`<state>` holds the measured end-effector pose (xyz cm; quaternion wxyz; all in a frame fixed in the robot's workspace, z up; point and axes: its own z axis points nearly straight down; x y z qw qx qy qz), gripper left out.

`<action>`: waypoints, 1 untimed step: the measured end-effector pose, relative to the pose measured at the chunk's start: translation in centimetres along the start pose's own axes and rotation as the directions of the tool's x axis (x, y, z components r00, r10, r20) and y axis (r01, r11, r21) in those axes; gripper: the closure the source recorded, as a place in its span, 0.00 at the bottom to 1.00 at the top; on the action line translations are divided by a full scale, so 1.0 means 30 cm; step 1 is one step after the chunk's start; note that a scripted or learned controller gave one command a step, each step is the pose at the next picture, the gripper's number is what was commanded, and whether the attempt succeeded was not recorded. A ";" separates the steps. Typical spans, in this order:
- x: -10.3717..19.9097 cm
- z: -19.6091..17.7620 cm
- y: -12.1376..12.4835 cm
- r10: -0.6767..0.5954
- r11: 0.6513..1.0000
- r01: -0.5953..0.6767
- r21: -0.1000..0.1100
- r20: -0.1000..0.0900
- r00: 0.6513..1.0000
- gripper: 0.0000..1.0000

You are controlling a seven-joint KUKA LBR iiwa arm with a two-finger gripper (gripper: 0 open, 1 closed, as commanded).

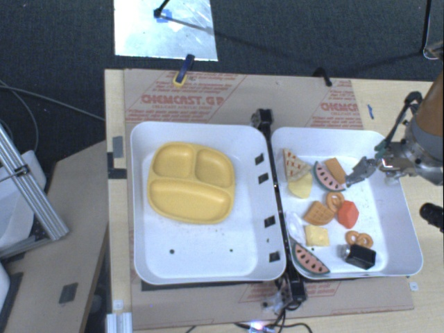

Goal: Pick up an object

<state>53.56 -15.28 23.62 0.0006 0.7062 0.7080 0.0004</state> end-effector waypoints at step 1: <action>0.225 0.312 -0.140 -0.006 1.000 0.006 0.010 -0.006 1.000 0.00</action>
